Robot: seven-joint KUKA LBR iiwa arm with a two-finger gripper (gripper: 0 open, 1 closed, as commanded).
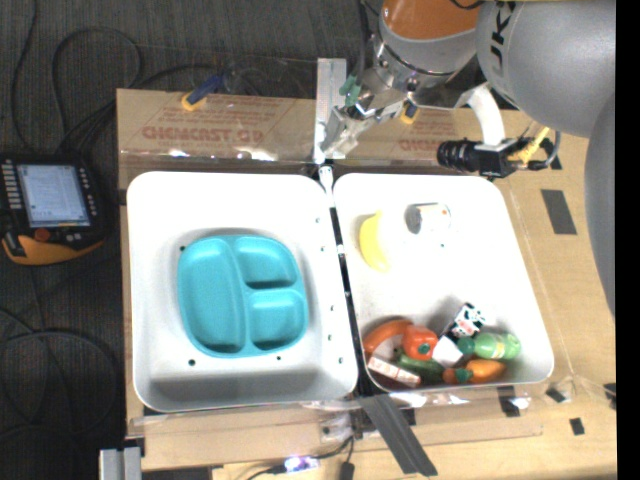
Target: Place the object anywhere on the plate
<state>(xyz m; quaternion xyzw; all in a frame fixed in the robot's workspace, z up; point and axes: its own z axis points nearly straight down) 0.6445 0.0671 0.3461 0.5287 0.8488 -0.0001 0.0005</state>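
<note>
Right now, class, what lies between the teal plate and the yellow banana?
In the camera view, the two bins' adjoining rims lie between the teal plate and the yellow banana; otherwise bare white floor.

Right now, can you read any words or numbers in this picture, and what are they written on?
"CHEMCAST GP", roughly, in faded red letters: on the clear plastic sheet over brown cardboard behind the left white bin.
More red letters on the same sheet behind the right white bin: too blurred to read.
Screen of the black handheld control pad: too small to read.
</note>
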